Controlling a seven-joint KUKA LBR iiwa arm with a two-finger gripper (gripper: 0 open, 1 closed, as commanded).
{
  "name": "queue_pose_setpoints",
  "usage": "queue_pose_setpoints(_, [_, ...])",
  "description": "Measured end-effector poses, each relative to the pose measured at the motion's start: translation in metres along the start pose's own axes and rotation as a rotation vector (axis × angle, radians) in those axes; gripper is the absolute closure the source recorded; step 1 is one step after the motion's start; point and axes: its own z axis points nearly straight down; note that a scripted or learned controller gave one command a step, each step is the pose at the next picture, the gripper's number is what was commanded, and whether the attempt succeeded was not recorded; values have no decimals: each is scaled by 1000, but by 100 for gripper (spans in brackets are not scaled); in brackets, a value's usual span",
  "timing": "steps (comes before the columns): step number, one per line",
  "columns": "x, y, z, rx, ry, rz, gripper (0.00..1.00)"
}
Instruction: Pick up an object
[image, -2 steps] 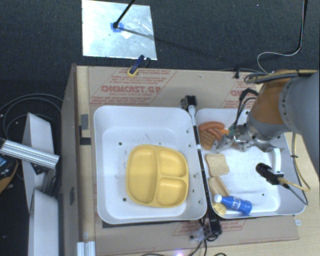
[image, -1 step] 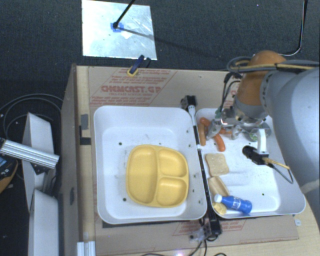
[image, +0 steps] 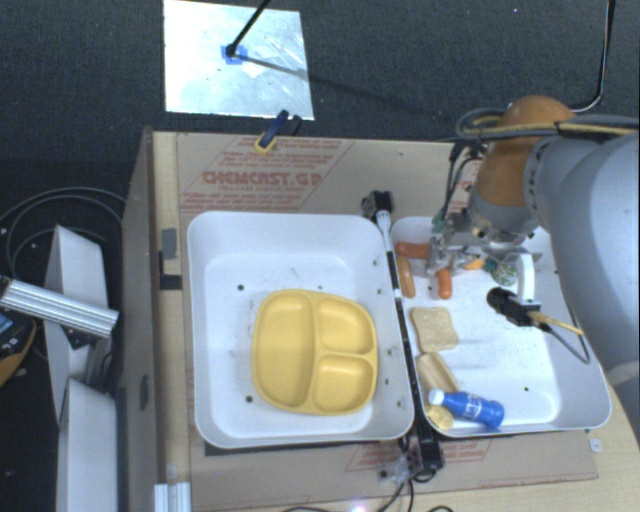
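The gripper (image: 447, 262) hung over a short, smooth orange sausage-shaped piece (image: 444, 284) in the right shallow white bin (image: 575, 385); finger state could not be determined.

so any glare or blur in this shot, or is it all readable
Camera view: the shiny sheet on the dark floor blows out in glare; the left bin and right bin are bright but readable; the yellow tray and blue bottle look sharp; the gripper is small, cluttered and dim.
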Motion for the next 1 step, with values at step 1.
queue_pose_setpoints(1, [54,-55,-93,-34,2,-8,100])
